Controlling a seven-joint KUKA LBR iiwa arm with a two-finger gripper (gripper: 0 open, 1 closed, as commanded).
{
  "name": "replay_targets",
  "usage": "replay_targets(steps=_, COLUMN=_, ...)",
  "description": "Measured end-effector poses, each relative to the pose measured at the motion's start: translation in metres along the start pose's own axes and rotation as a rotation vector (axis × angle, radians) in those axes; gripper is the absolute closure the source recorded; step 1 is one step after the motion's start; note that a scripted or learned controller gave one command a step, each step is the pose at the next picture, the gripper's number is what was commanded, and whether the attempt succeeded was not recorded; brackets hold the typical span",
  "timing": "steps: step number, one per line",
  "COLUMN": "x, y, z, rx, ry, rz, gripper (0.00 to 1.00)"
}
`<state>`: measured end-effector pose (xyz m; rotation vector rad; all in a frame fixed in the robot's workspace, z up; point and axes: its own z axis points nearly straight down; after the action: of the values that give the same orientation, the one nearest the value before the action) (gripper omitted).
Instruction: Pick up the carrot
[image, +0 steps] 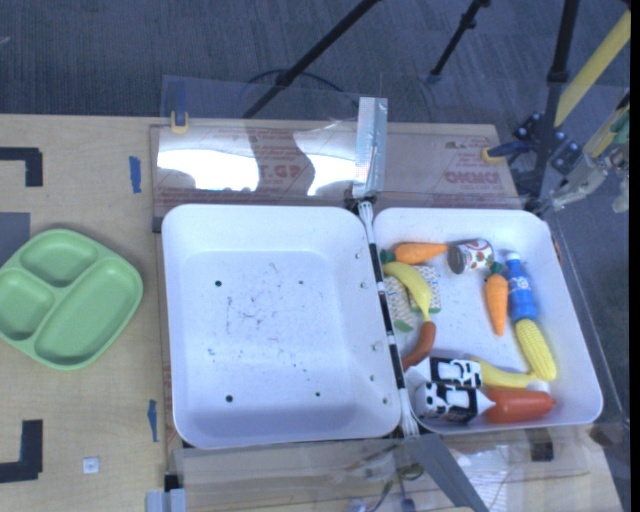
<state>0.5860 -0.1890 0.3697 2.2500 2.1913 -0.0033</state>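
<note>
An orange carrot (496, 304) with a green top lies lengthwise in the right bin (575, 330), its tip pointing toward the front, just left of a blue bottle (520, 290). A second orange, carrot-like piece (421, 252) lies crosswise near the bin's back left corner, beside a small can (470, 256). Both lie free with nothing touching them from above.
The right bin also holds a banana (413, 286), a corn cob (536, 348), a reddish sausage (420, 343), a black-and-white item (455, 388), a red piece (516, 404) and another yellow piece (500, 377). The left bin (180, 250) adjoins it. A green divided plate (65, 297) sits far left.
</note>
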Motion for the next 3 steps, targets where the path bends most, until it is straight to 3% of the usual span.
replay_targets(steps=1, x=0.027, y=0.008, z=0.145, rx=0.002, ry=0.003, rz=-0.134, gripper=0.00)
replay_targets(steps=2, x=0.012, y=0.018, z=0.251, rx=-0.007, ry=0.003, rz=-0.074, gripper=0.00)
replay_targets(steps=3, x=0.004, y=0.018, z=0.265, rx=-0.035, ry=0.005, rz=-0.212, gripper=0.00)
